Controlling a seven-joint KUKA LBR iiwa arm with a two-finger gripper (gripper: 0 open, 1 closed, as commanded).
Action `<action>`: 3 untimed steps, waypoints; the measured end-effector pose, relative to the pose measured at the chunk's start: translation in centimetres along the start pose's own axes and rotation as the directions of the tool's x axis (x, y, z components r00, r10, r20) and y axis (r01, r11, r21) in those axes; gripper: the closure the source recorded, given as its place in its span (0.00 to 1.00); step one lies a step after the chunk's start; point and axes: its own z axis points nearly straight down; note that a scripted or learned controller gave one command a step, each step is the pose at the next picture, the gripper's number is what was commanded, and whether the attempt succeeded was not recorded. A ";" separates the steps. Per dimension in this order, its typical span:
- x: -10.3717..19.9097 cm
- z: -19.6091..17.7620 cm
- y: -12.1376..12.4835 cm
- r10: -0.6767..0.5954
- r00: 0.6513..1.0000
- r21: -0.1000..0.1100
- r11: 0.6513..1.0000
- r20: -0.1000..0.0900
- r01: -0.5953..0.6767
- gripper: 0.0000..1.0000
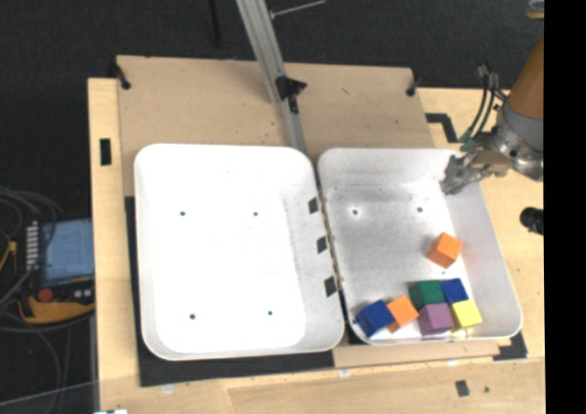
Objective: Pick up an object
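We see the lone orange cube [445,249] lying at about four o'clock in the right bin [385,169], apart from the cluster of blue [374,316], orange [402,310], green [427,293], purple [437,317] and yellow [466,313] cubes packed toward that bin's six o'clock corner. We judge these blocks light, stiff and smooth-faced, best taken across two opposite flat sides, and the lone cube offers the freest approach. Our pincer [455,176] hovers over the bin's one o'clock edge, touching no cube and carrying nothing we can make out; we cannot tell its spread.
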 end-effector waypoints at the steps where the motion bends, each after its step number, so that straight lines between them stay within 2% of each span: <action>1: -0.1 -5.3 0.2 -0.003 1.000 0.002 1.000 -0.001 0.003 1.00; 3: 9.3 -2.5 1.8 -0.005 1.000 0.008 1.000 -0.002 0.005 1.00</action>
